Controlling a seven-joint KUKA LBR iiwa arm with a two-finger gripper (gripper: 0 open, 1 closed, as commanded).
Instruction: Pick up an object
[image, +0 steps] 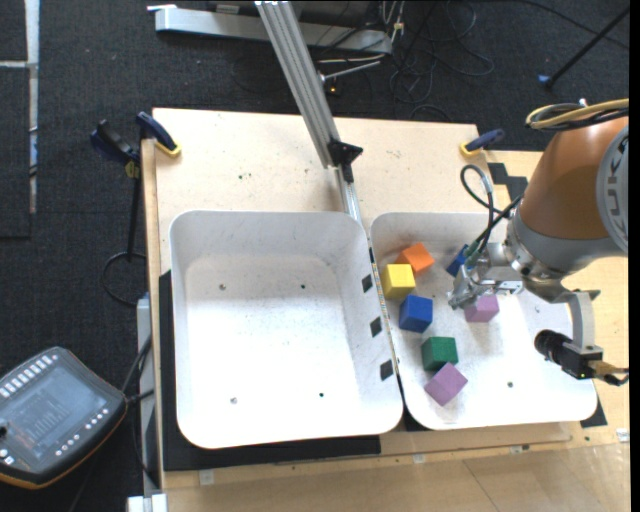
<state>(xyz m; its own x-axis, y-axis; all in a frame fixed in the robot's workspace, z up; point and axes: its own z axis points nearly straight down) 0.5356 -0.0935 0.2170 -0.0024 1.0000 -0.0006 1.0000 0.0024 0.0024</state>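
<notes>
Several small blocks lie in the right bin: an orange one, a yellow one, a blue one, a green one and a purple one. A second, paler purple block lies directly at the tip of my gripper, which hangs low over the middle of the right bin. Whether the gripper touches this block I cannot tell. A bit of another blue block peeks out behind the gripper.
The left bin stands beside the right one, with the shared rim between them. A slanted metal pole rises from the back of the bench. Clamps sit at the bench's far corners. A teach pendant lies at the lower left.
</notes>
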